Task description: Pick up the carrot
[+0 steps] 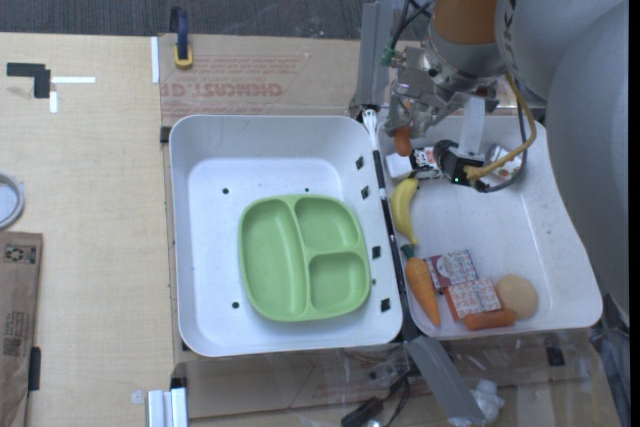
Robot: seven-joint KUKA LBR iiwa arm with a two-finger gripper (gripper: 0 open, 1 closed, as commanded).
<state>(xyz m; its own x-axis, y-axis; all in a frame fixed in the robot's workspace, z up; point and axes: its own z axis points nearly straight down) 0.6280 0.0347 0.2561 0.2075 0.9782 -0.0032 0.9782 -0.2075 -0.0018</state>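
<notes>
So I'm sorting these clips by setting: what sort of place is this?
Probably a robotics lab bench: a robot arm reaches over two white bins, one holding toy food such as a carrot, with clamps and cables around.

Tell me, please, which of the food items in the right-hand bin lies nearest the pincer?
The curved yellow banana by the divider wall, just below the pincer. The tapered orange carrot, the round tan bread roll and the small red sausage lie toward the bin's near end.

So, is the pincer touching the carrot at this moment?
Apart. In the camera view the pincer is at the far end of the right bin, while the carrot lies near its front edge, with the banana between them.
</notes>
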